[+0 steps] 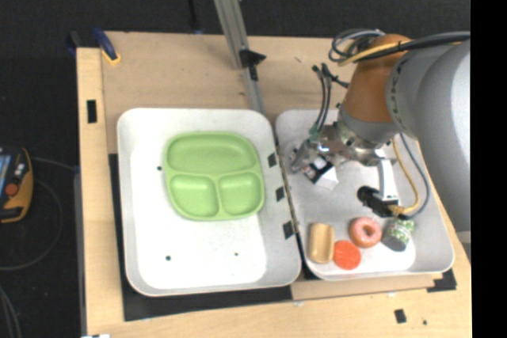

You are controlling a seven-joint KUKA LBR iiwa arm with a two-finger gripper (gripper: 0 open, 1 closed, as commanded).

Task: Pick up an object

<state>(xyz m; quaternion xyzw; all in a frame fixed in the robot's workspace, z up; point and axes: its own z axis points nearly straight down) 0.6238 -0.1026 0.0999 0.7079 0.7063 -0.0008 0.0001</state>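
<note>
Your pincer (pixel 310 161) hangs low in the right bin (pixel 432 261), though you cannot tell its grip here, with the pink donut (pixel 365 231) and tan roll (pixel 320 242) lying nearer the front edge below it.

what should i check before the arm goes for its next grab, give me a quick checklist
1. Objects to pick sit in the right bin: ok. A tan piece, an orange-red piece, a pink ring and a green-and-white piece lie along its near edge.
2. Gripper is above the right bin: ok, near its far left part.
3. Fingers open or shut: cannot tell.
4. Gripper is already carrying something: cannot tell.
5. Gripper is lined up over a target: not ok, the objects lie nearer the bin's front edge.
6. Green divided plate is out of the way: ok, it is in the left bin.
</note>
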